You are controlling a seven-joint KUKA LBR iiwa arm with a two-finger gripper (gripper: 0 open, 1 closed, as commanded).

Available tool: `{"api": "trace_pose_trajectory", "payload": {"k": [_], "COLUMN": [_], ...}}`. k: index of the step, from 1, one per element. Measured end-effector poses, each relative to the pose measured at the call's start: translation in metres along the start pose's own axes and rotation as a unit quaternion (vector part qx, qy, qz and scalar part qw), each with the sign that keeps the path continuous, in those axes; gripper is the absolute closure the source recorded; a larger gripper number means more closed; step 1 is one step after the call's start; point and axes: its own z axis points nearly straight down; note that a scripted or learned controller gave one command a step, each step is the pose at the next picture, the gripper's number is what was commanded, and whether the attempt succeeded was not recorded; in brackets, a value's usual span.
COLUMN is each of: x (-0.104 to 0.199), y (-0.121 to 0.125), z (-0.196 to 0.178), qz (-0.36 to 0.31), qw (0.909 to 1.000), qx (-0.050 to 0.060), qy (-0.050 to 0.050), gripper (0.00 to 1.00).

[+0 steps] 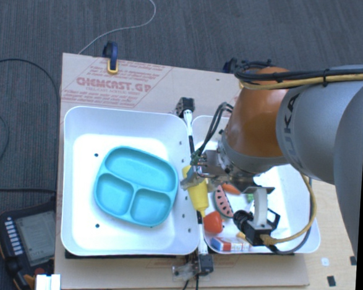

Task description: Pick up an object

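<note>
— Camera view, what did you count?
— Two white bins: the left bin (68,164) held one blue divided plate (135,186); the right bin (298,242) held one yellow piece (197,197), one watermelon slice (222,203) and one red-orange ball (212,222), all just below the gripper (198,173).
— Anything hidden?
— You couldn't tell its grip; the arm (294,130) covered much of that bin.

Blue divided plate (134,186) in left bin (68,164); plywood board (120,84) beneath.

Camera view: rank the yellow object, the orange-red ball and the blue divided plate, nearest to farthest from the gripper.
Gripper is at the bins' shared edge.
1. Yellow object, just below it, right bin.
2. Orange-red ball, lower in the right bin.
3. Blue divided plate, left bin.
</note>
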Motion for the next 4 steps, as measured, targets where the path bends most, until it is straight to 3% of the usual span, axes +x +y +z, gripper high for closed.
{"api": "trace_pose_trajectory", "payload": {"k": [4], "x": [0.0], "y": [0.002], "z": [-0.038], "qz": [-0.001], "qw": [1.0], "qx": [0.001], "qy": [-0.002], "gripper": [1.0]}}
